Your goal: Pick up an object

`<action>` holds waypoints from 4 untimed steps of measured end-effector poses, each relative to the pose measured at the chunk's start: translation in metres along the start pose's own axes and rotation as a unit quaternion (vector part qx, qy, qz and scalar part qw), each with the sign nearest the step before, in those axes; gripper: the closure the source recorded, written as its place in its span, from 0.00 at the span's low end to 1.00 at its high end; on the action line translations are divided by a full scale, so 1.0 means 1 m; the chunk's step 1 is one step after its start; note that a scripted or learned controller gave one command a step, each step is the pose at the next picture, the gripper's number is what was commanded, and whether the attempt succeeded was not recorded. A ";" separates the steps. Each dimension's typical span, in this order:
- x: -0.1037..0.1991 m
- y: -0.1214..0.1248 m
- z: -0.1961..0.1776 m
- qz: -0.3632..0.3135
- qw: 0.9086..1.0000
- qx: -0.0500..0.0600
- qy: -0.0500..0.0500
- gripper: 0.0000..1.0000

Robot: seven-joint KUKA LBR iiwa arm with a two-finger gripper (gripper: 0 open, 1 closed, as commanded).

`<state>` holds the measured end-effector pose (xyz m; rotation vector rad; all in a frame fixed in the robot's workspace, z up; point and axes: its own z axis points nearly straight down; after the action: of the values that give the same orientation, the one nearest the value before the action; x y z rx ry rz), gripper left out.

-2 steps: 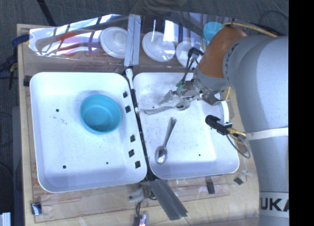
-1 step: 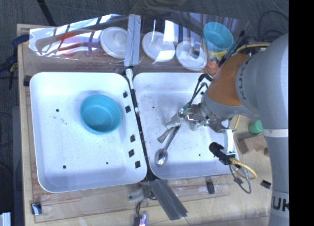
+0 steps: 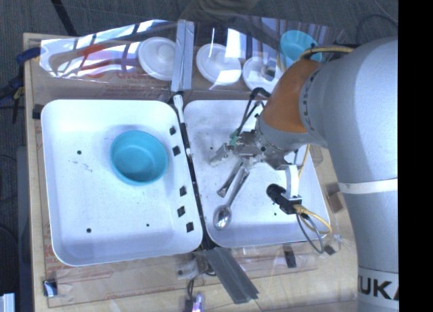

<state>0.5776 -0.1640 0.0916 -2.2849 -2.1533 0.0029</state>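
Observation:
A metal spoon (image 3: 226, 208) lies in the right bin (image 3: 257, 235), its bowl toward the front edge and its handle running up and to the right. My gripper (image 3: 234, 158) hangs low over the middle of that bin, right at the upper end of the spoon's handle. Whether it touches the handle is unclear. A blue bowl (image 3: 139, 157) stands upright in the left bin (image 3: 74, 189), well away from the gripper.
The grey arm with its orange band (image 3: 292, 98) covers the right bin's right side. A black fitting with cables (image 3: 284, 199) hangs near the bin's front right. White lids (image 3: 158, 56) and a blue cup (image 3: 296, 45) sit behind the bins. A divider (image 3: 186, 175) separates the bins.

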 end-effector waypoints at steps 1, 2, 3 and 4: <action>-0.025 -0.029 0.000 -0.041 0.999 0.000 0.001 0.00; 0.041 -0.030 0.000 -0.046 0.999 -0.001 -0.002 0.00; 0.042 -0.029 -0.010 -0.048 0.999 0.000 -0.001 1.00; 0.096 0.051 -0.101 -0.067 0.998 -0.001 0.000 1.00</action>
<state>0.6348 -0.0715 0.1922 -2.1371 -2.3014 0.0017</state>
